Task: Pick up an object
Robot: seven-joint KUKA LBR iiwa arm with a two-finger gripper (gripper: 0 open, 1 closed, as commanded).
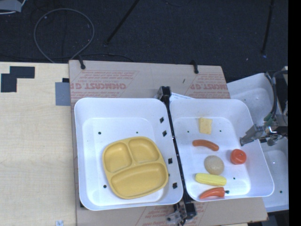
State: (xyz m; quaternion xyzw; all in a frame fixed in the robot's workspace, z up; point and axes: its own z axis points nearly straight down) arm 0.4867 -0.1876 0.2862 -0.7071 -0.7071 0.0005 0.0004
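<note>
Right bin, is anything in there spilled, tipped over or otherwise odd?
Nothing stands out. The right bin holds cheese, a sausage, a tomato, a potato, corn and a chili, all lying apart.

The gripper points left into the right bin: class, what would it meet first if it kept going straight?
Probably the tomato, just left of and slightly below the gripper. Its height above the bin is unclear, so it might pass over.

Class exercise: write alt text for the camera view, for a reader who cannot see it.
The gripper hovers at the right bin's right rim, near a tomato, sausage, cheese, potato, corn and chilli. The left bin holds a yellow tray.
</note>
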